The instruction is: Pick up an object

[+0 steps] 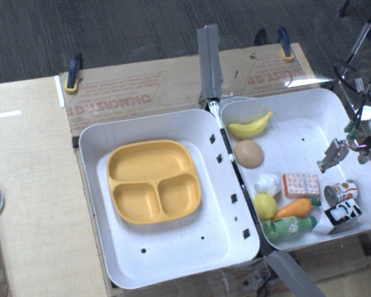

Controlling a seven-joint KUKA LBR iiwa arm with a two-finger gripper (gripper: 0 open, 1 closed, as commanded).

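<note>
My gripper hangs over the right side of the right bin, reaching in from the right. Just left of it lies a red-and-white box. A small can and a black-and-white object lie just below it. Further left are a banana, a brown egg-shaped object, a white lumpy object, a lemon, a carrot and a green bottle. Nothing shows in the gripper's grasp.
The left bin holds a yellow divided plate. A grey divider runs between the bins. Two clamps hold cardboard behind them. Bare white floor lies in the right bin's upper right part.
</note>
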